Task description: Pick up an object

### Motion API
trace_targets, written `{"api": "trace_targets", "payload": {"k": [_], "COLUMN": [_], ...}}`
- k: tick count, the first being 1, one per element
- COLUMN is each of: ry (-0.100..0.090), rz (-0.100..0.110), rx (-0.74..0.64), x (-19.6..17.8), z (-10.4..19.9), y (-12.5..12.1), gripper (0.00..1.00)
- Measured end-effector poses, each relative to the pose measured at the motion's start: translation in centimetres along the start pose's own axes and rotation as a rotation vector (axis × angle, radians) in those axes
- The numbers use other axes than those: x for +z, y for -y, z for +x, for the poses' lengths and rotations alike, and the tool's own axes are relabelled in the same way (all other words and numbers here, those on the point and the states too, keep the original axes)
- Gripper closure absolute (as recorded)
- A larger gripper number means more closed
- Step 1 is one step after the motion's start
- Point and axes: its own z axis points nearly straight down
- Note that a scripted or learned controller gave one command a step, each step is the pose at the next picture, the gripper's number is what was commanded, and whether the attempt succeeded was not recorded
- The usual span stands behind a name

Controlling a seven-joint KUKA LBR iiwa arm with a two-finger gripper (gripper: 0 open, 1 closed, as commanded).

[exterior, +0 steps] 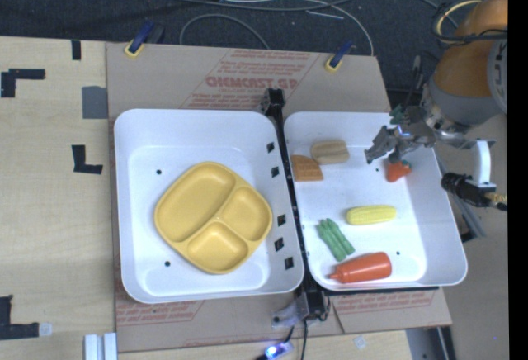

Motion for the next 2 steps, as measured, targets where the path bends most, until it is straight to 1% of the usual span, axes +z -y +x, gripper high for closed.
{"api": "trace_targets", "payload": {"k": [1,2], "ry": [-0.001,0.0], "rz": [0.0,0.0], "rx": [-0.001,-0.002], "x": [-0.5,0.0], "z": [4.4,9.6], "y": [-0.8,-3.0], "gripper": [1.0,1.0]}}
